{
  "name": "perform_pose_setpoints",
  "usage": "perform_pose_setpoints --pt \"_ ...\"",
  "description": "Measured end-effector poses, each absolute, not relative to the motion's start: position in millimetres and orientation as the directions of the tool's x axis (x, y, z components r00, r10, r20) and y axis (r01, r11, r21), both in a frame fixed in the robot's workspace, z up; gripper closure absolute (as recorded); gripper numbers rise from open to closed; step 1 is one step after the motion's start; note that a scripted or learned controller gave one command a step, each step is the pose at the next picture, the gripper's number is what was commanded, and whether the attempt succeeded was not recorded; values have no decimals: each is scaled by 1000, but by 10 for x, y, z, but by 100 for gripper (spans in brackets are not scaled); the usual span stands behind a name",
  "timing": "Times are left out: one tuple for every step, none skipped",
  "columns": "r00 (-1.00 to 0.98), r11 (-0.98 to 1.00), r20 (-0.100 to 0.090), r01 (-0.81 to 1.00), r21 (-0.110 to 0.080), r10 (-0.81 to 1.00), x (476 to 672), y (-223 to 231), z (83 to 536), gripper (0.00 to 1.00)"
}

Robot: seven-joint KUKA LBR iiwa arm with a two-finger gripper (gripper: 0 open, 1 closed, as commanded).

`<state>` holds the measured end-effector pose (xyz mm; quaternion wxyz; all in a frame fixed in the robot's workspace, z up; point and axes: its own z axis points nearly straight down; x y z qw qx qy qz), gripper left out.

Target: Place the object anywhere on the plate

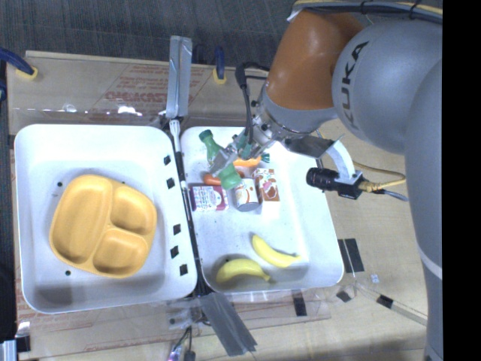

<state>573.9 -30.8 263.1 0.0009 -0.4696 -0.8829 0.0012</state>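
Bananas (259, 260) two, cartons (234, 194) three, plate (102, 222) one (yellow, three-part); claw (244, 150) state beyond telling.

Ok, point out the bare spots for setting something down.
Free: the yellow plate and the left bin's floor around it. In the right bin, bare floor lies between the cartons and bananas. Crowded under the hand.

Tan bench (376, 292) against dark ribbed floor (113, 13)
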Motion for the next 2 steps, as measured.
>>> perform_pose_setpoints --pt "-557 557 3 830 -7 830 5743 339 2327 100" --pt "-542 542 3 840 -8 840 5640 235 2268 100"
